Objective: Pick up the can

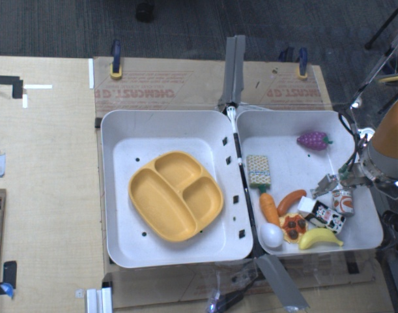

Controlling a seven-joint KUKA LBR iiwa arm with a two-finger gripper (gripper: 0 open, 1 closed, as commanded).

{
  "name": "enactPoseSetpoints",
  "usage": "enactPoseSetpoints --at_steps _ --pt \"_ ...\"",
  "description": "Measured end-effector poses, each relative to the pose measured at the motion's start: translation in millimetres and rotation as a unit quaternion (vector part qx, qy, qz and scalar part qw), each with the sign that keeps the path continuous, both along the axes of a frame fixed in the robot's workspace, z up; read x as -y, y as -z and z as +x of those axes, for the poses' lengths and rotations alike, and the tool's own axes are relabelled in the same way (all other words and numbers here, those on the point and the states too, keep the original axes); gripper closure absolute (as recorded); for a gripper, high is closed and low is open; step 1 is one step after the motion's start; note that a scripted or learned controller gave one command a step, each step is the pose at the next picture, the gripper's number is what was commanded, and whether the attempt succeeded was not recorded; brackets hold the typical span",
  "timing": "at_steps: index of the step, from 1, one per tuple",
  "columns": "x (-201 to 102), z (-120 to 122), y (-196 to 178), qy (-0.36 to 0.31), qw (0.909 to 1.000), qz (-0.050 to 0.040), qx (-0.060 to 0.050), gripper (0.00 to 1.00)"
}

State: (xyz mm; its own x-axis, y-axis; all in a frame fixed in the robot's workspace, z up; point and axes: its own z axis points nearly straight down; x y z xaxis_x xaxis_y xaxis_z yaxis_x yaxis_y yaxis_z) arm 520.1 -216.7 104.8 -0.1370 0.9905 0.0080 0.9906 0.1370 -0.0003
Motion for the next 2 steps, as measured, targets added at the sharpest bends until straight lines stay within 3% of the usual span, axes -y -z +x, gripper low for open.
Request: enactPoseSetpoints --at_steps 1,2 --pt "-1.8 -37.1 10.0 0.023 0.9997 0.0 0.004 0.0" --pt "1.5 -39.7 11.8 -0.077 0.997 -0.0016 0.003 0.0"
